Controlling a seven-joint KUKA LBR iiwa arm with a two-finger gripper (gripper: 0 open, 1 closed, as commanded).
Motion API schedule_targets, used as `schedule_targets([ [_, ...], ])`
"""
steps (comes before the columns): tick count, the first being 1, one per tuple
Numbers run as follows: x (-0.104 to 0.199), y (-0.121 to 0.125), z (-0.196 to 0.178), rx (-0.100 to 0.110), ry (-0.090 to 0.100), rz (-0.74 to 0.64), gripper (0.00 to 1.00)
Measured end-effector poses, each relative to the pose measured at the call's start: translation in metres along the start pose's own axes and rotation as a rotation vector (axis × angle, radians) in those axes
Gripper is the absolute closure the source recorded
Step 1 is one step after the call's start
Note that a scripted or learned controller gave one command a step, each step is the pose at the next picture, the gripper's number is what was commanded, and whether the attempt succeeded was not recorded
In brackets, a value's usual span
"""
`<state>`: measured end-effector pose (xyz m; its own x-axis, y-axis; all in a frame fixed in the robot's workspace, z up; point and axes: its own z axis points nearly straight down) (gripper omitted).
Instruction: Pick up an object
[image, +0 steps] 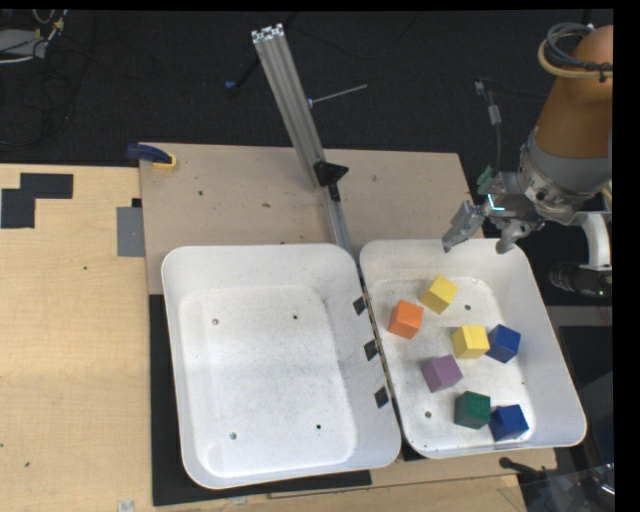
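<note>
You have seven little blocks lying in the right bin (555, 330). The orange block (406, 319) sits nearest the middle divider, just below a tilted yellow block (438, 294). A second yellow block (469, 341) touches a blue block (504, 342). The purple block (440, 372) lies below them. The green block (473, 409) touches another blue block (509, 421).

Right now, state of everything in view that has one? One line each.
gripper: open, holding nothing, above the right bin's far rim
right bin: holds seven blocks
orange block: loose, tilted, nearest the divider
yellow blocks: two, loose
blue blocks: two, loose
purple block: loose
green block: loose, beside a blue one
</note>
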<state>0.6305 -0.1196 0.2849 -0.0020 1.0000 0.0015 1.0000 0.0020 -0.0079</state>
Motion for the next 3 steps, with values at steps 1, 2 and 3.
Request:
schedule_targets([
  [1,0.000,0.001,-0.003,-0.005,-0.001,-0.001,0.00],
  [2,0.002,-0.004,0.061,0.002,0.000,0.002,0.00],
  [3,-0.008,-0.006,0.115,0.001,0.000,0.003,0.00],
])
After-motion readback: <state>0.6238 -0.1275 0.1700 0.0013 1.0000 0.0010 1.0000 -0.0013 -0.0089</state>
